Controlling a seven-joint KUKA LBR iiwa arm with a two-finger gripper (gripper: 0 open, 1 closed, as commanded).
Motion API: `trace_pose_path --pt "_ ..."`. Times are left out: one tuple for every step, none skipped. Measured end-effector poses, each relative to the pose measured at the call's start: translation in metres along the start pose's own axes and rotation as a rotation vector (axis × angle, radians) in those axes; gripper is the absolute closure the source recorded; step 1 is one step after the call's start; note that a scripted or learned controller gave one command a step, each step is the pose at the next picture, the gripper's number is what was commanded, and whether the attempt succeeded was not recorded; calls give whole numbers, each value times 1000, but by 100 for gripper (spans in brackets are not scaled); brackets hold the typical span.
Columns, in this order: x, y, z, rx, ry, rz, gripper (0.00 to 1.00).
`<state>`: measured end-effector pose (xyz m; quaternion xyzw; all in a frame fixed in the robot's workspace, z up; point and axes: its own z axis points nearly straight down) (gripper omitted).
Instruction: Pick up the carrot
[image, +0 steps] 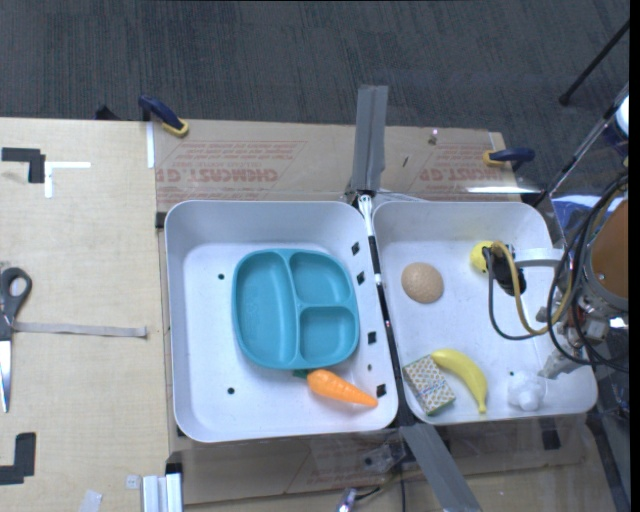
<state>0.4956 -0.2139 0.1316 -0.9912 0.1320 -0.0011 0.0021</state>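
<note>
The orange carrot (342, 389) lies in the left bin (195, 330), near its front right corner. It sits just below the teal divided plate (297, 307), with its green stem end touching the plate's edge. My gripper (556, 366) hangs over the right edge of the right bin (455, 225), far to the right of the carrot, among yellow and black cables. Nothing shows between its fingers.
The right bin holds a tan ball (423, 282), a banana (465, 374), a patterned sponge block (429, 384), a small yellow object (484, 258) and a white crumpled thing (525, 392). A divider wall (378, 310) separates the bins. Scissors (10, 300) lie on the bench at the left.
</note>
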Motion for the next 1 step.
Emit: trace_pose_path --pt "-3 -22 40 -2 -2 56 0"
